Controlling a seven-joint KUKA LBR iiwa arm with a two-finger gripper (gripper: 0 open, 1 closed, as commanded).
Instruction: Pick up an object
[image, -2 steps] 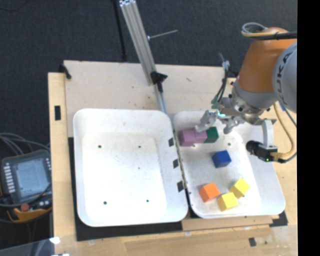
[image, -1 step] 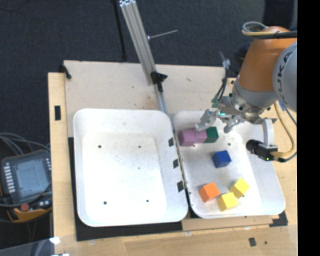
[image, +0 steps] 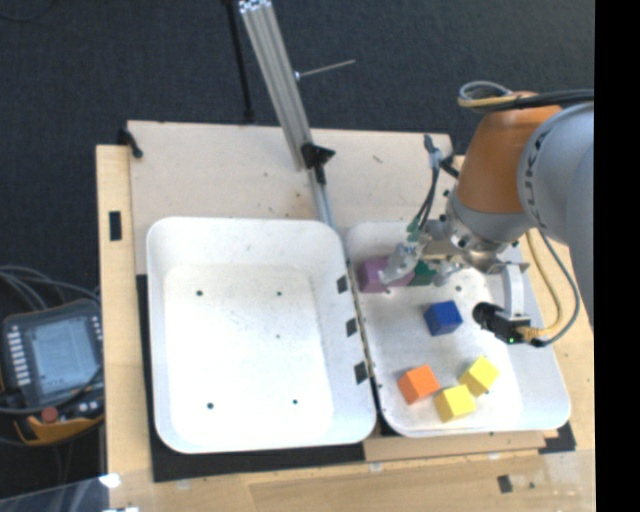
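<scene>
My gripper (image: 402, 264) hangs low over the back left part of the right bin (image: 535, 395). Just to its left, a purple block (image: 371, 275) lies by the bin's left wall, touching or nearly touching the gripper's tip. A bit of green (image: 426, 268) shows under the wrist. In front of the gripper sits a blue cube (image: 442, 318). Nearer the front are an orange cube (image: 419, 383) and two yellow cubes (image: 481, 375) (image: 455, 402). The arm's orange band (image: 497, 165) and grey body hide the bin's back right corner.
The left bin (image: 160, 300) is beside the right one, their walls meeting at the middle. A slanted metal post (image: 285, 90) rises from behind the bins. A teach pendant (image: 50, 360) lies off the bench at the left.
</scene>
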